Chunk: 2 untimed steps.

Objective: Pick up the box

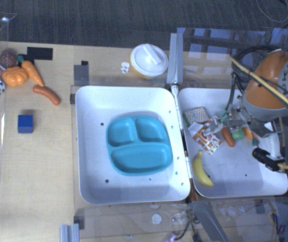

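Roughly, the gripper (223, 122) sits low in the right bin (265, 185), down among a tight cluster of small items; cannot tell its opening state, the tip is lost in clutter and wrist hardware. Nothing visibly held.

Task thing: the box (206, 136) looks like the small orange-and-white printed carton just left of the gripper, lying flat and tilted on the bin floor. That ID is a guess, the print is too small to read.

Crowding it:
- a small checked packet (197, 115) just above the box, near or touching
- an orange carrot-like piece (228, 136) just right of the box, beside the gripper
- a green bit (238, 133) right beside the carrot
- a banana (201, 169) below the box, along the bin's left wall

Risks, judged from the layout:
- closing here could catch the carrot or the packet instead of the box, as all sit within the same small patch
- the box lies flat, so the gripper may skid over it or just push it toward the wall
- a partial corner pinch could let it slip on the lift
- cables (244, 72) near the wrist hang close to the bin edge

Left bin (91, 185) holds a blue divided tray (139, 144), well apart. Loose toys sit far left on the table (33, 175).
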Available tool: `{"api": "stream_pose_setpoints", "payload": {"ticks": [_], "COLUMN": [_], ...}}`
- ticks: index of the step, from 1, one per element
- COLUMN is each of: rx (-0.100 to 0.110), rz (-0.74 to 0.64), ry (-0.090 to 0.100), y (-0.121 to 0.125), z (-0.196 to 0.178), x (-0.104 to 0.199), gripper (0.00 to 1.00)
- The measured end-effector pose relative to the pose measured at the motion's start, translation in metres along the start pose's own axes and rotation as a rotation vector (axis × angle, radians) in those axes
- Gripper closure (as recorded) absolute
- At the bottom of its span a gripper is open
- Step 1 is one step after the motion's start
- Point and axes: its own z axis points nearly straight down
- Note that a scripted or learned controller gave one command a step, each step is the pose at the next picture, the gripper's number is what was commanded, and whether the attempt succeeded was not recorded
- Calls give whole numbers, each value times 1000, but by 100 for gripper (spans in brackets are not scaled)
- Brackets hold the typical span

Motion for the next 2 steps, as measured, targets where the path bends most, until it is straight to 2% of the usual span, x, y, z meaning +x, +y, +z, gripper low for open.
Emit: {"api": "stream_pose_setpoints", "payload": {"ticks": [1,2], "rx": [-6,-13], "rz": [-198,-202], "ry": [-3,-4], "y": [74,77], "z": [21,8], "x": [15,16], "gripper": [0,100]}}
